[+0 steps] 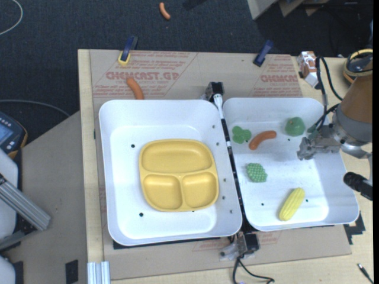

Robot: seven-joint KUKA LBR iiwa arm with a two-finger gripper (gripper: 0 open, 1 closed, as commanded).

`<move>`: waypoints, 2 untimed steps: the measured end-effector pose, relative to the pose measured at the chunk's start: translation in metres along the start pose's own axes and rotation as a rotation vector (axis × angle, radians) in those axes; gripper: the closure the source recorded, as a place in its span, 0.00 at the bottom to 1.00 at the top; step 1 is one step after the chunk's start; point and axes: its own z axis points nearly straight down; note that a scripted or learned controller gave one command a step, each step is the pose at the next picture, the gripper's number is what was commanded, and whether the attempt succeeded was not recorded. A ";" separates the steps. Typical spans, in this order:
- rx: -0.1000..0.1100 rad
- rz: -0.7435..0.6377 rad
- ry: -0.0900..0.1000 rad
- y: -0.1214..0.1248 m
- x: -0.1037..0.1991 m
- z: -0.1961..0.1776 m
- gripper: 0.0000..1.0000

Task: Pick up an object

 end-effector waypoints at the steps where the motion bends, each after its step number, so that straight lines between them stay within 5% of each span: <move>1: -0.002 -0.001 -0.001 0.002 0.005 -0.045 1.00; 2: -0.003 -0.001 -0.001 0.004 0.004 -0.090 1.00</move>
